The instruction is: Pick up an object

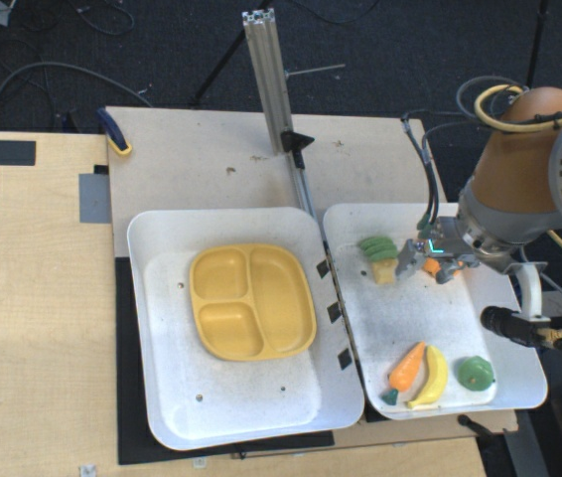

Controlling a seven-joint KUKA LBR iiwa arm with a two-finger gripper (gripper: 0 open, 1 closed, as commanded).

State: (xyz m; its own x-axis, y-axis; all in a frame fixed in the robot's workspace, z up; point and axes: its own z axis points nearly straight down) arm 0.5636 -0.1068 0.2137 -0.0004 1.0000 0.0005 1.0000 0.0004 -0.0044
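open floor mid right bin (430,326), toys along near rim, yellow plate (253,301) filling left bin (162,386)

Grey arm (519,207) — orange band, yellow cable

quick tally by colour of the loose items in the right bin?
Green: 2, a round green item near the front right corner and a green-topped piece at the back, just left of the claw
Orange: 1, carrot
Yellow: 1, banana, lying against the carrot
Total: 4
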